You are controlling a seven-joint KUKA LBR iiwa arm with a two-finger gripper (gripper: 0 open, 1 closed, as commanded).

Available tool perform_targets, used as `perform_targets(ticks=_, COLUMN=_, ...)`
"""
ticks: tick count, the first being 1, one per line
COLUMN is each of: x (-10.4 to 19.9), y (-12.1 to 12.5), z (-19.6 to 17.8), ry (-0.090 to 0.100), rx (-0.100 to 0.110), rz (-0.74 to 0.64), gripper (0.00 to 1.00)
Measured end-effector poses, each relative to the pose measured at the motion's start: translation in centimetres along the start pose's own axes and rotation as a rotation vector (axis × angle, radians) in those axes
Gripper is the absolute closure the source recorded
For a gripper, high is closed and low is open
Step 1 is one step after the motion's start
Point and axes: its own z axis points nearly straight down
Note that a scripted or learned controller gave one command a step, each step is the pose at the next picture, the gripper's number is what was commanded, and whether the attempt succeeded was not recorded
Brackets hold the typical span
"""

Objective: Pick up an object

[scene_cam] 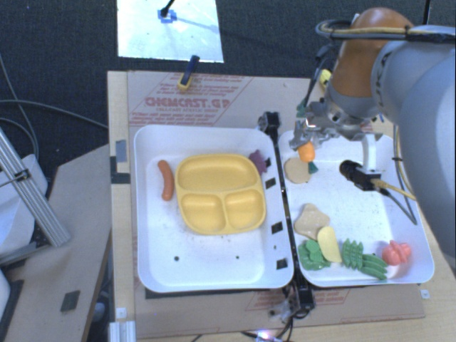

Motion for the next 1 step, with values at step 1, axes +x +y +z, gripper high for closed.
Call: perform_targets(ticks=1, x=6.69, y=-0.68, z=-6.09, ry=0.002, rx=0.007, rz=0.001, gripper=1.00)
